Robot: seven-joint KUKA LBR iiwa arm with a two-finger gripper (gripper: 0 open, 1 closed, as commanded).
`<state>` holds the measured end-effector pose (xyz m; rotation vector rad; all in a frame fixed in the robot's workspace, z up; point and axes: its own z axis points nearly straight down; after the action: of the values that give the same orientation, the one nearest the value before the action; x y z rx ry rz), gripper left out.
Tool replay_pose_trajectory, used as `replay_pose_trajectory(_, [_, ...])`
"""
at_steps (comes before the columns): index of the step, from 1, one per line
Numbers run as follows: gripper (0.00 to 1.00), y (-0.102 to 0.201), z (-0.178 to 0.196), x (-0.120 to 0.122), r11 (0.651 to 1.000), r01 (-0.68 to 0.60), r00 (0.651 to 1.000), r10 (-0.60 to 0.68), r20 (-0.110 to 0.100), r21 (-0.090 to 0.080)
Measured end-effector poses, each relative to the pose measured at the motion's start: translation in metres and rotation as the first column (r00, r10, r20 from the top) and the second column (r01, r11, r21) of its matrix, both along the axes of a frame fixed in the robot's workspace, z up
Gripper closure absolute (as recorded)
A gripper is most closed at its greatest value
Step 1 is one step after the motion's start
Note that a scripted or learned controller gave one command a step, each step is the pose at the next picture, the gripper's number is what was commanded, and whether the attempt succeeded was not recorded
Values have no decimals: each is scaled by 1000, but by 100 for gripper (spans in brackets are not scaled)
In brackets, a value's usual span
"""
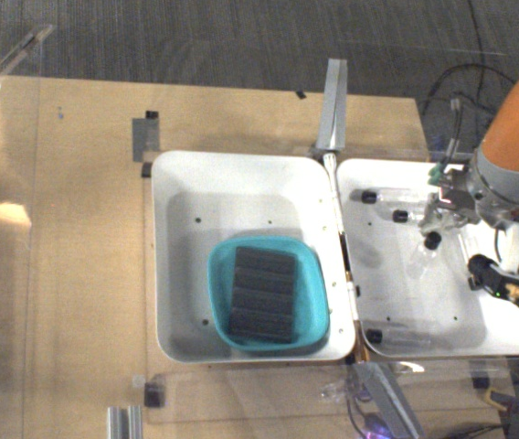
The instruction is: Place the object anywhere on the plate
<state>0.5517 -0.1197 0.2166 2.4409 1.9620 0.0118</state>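
The dark grey ribbed rectangular block (263,294) is lying on the teal square plate (312,286) in the left white bin (173,245), well apart from the gripper (436,216), which is hovering over the right white bin (406,323); its grip cannot be told.

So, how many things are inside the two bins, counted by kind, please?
Teal plate: 1
Dark ridged block, lying on the plate: 1
Total: 2, both in the left bin
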Motion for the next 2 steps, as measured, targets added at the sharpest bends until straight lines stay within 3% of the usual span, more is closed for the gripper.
replay_pose_trajectory(1, [100, 46, -17, 32, 998, -56, 998, 56, -7, 2])
replay_pose_trajectory(2, [100, 100, -32, -6, 999, -54, 999, 54, -10, 3])
